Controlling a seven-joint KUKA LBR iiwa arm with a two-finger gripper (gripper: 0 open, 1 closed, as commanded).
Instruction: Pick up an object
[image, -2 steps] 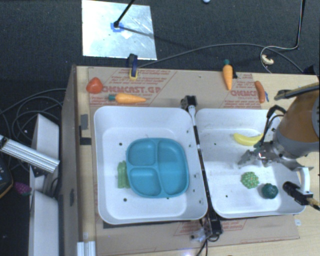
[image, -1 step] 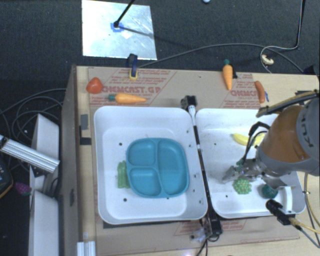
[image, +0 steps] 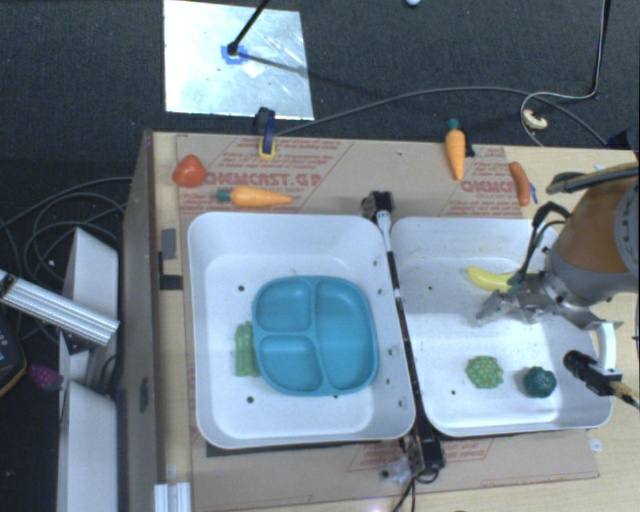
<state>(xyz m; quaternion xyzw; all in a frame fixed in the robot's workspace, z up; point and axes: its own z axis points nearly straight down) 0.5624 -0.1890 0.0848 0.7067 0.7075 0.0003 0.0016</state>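
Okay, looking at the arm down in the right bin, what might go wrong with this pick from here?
1. The pincer sits right beside the yellow banana, which is curved and lies flat, so it may slide away rather than get gripped.
2. The banana lies close to the right bin's back wall; a push could wedge it there.
3. The light green ball and dark green ball look round and could roll if the arm sweeps them.

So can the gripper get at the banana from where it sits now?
Probably yes. The gripper hangs in the right bin right beside the banana, which lies alone on the bin floor with nothing over it.
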